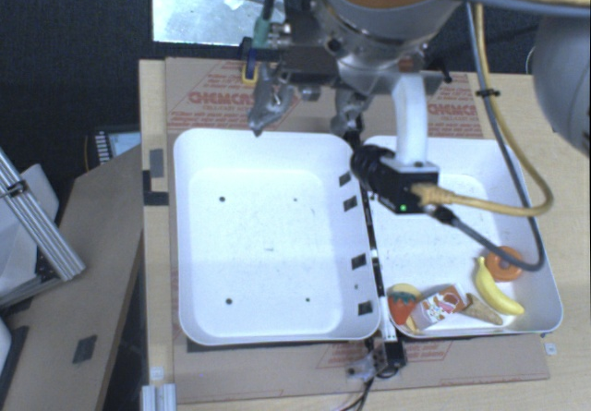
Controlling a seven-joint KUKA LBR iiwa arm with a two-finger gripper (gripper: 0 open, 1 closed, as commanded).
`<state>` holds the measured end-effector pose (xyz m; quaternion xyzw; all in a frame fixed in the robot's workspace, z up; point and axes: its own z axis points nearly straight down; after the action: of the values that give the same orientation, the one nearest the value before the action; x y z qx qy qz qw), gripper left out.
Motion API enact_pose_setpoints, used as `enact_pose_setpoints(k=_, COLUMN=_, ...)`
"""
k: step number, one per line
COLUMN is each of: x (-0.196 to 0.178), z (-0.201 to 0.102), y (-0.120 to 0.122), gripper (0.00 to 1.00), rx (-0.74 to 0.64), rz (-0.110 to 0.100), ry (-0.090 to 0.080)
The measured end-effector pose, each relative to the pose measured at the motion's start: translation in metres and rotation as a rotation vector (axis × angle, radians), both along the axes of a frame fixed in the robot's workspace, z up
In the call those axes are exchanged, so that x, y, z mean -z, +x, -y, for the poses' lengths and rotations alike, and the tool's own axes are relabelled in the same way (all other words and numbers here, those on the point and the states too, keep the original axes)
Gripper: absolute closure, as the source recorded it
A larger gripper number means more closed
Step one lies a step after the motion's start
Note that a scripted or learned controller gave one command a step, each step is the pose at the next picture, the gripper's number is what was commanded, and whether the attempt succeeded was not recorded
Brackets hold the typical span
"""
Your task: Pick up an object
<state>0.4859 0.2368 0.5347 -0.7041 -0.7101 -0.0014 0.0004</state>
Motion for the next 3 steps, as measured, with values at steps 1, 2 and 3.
enact_pose_setpoints(k=1, x=0.014, z=0.071, y=0.033, gripper=0.00, rx=0.015, rz=0.000, ry=-0.004)
enact_pose_setpoints(k=2, x=-0.001, z=0.014, y=-0.001, gripper=0.00, rx=-0.002, rz=0.001, ry=0.001)
enact_pose_setpoints(k=3, x=0.286, z=0.015, y=0.053, gripper=0.00, rx=0.010, rz=-0.016, ry=-0.009)
